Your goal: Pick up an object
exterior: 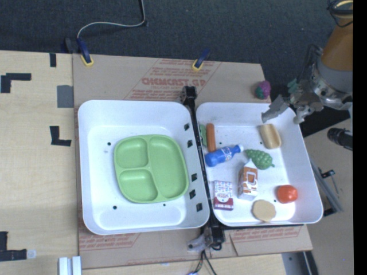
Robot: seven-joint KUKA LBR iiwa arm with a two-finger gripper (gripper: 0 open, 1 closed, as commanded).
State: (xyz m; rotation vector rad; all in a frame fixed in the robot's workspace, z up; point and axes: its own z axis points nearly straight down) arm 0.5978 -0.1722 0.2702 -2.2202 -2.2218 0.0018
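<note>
Fingers first: two grey fingers (274, 110) stand apart, splayed over the 1 o'clock corner of the right bin (307, 171), nothing between them. Gripper (285, 111) hangs off the orange-banded arm (338, 50) coming in from 3 o'clock.

Nearest candidate is the tan bread roll (269, 136), just at 6 o'clock of the gripper, lying by the bin's right wall. I'd judge that your target. Drop straight over it, line the fingers across its short axis, and keep clear of the wall; a finger landing on the rim spoils the close. Height above the roll is hard to read from this slant, so treat it as unknown.

Around it: green grape bunch (261, 158) near the roll at 7 o'clock, blue bottle (221, 154) beyond that, hot dog (210, 136) against the centre divider. Small carton (248, 181), red-and-white packet (222, 195), tomato (287, 193) and round cookie (264, 210) sit toward 6 o'clock, well apart from the roll.

Left bin (97, 125) holds a green divided plate (151, 168). Purple object (262, 89) sits on the cardboard outside the bin, at 10 o'clock of the gripper; ignore it.
</note>
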